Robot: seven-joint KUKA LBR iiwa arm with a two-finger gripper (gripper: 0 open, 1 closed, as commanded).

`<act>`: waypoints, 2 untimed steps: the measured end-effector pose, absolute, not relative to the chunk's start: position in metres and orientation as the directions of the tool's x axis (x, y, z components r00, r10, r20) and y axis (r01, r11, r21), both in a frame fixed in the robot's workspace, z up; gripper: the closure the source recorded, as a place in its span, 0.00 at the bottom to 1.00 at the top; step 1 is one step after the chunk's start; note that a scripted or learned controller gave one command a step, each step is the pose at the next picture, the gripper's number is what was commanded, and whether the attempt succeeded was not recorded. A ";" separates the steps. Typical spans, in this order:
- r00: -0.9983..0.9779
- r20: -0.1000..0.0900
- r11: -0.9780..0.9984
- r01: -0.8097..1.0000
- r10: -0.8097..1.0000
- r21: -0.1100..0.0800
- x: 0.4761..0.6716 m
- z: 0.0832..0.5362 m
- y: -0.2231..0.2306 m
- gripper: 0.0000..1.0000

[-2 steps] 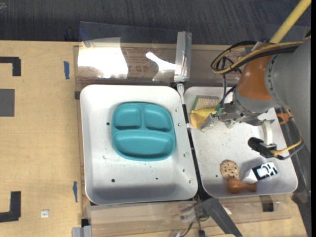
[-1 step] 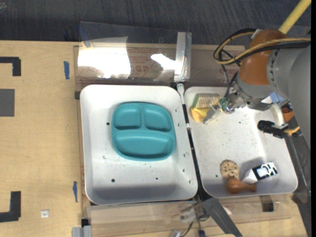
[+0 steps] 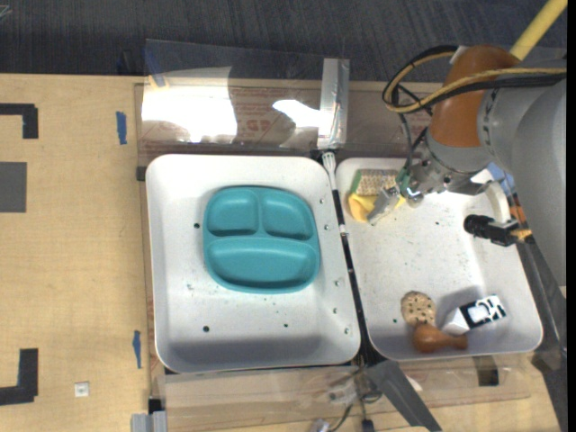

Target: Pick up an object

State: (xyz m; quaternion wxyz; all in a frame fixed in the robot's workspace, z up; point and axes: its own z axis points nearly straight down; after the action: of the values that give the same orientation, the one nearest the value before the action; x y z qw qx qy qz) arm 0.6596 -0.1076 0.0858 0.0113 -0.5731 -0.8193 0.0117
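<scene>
We find the jaws [image 3: 389,198] low in the far left corner of the right bin [image 3: 450,241], right at a yellow object [image 3: 362,205] — soft-looking, bright yellow, lying against the bin's left wall; whether the jaws are clenched on it or released we cannot tell. Just behind it sits a small greenish packet [image 3: 367,184] with print too fine for us to read. Near the right wall lies a black piece [image 3: 490,229] with an orange tip. At the near edge we see a round speckled cookie-like disc [image 3: 417,308], a brown pear-shaped item [image 3: 432,337] just in front of it, and a black-and-white block [image 3: 482,312] beside them — its markings are illegible. The left bin [image 3: 171,268] holds a teal divided plate [image 3: 262,239] with three compartments. Both bins rest on the tabletop [image 3: 63,241], which carries black corner marks and blue tape.
</scene>
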 end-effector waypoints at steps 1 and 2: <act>-0.342 0.006 0.342 0.939 0.940 -0.043 0.657 0.093 -0.109 1.00; -0.004 -0.003 0.004 1.000 1.000 0.004 0.667 0.086 -0.176 1.00</act>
State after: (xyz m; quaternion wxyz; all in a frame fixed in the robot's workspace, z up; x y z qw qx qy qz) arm 0.6675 -0.1763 0.0863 -0.0025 -0.7056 -0.7086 -0.0007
